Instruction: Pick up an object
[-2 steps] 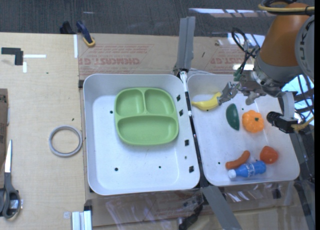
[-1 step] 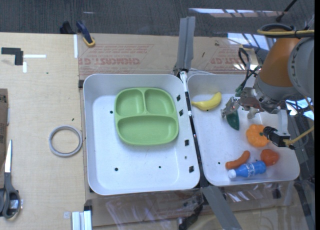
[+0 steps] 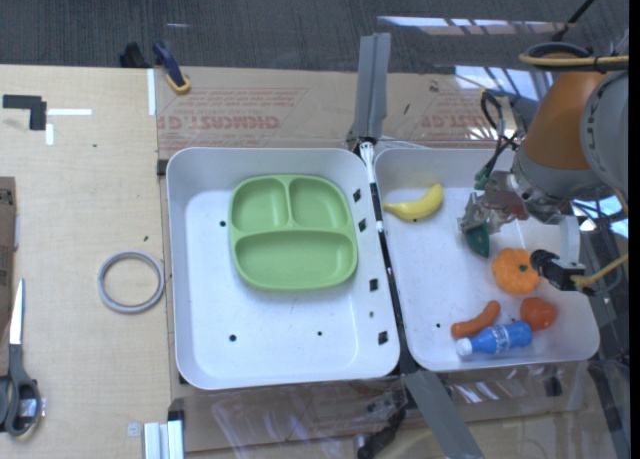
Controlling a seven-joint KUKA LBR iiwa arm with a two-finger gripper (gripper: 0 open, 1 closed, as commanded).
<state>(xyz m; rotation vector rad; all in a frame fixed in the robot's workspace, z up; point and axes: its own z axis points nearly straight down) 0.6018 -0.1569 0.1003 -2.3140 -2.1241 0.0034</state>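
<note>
Green divided plate [image 3: 293, 232] in left bin [image 3: 200, 347] | right bin [image 3: 430, 342]: banana [image 3: 415, 204], orange [image 3: 516, 271], carrot [image 3: 475, 320], blue bottle [image 3: 497, 340], tomato [image 3: 538, 313] | hand [image 3: 484, 219] low over dark green object [image 3: 480, 240], touching it | grip: cannot tell.

A dark green object [image 3: 479, 240], perhaps teal, is seen just below the silver-grey gripper [image 3: 484, 219]; a yellow banana [image 3: 415, 203] lies to its left; an orange fruit [image 3: 515, 271] is seen below and right of it; further below, a red-orange piece [image 3: 538, 313], an orange carrot-like piece [image 3: 475, 320] and a blue bottle [image 3: 502, 338] with a white cap are seen; a pale green divided plate [image 3: 293, 231] is seen well to its left in the white bin [image 3: 200, 277].
</note>
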